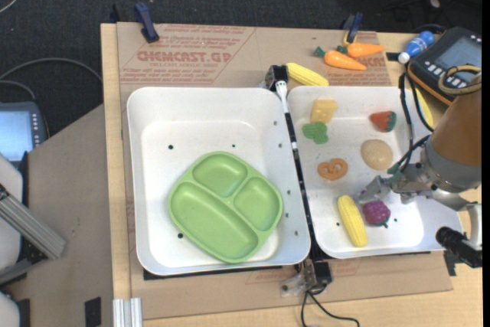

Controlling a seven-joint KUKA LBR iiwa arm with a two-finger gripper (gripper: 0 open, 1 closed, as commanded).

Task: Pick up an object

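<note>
The right bin [398,241] holds several toy foods: a yellow corn cob [351,220], a purple fruit [376,212], a brown pretzel [332,169], a beige egg-shaped piece [376,154], a red strawberry [383,119], a yellow block [323,110] and a green broccoli piece [315,132]. My gripper [385,190] hangs low over the bin's right part. It is just above the purple fruit and below the beige piece. The arm's grey wrist [452,172] covers the bin's right edge.
A green divided plate [224,204] lies in the left bin [153,119]. Behind the bins on the board lie a yellow corn piece [306,74], two carrots [344,59], a blue bottle [419,44] and a blue clamp [145,21].
</note>
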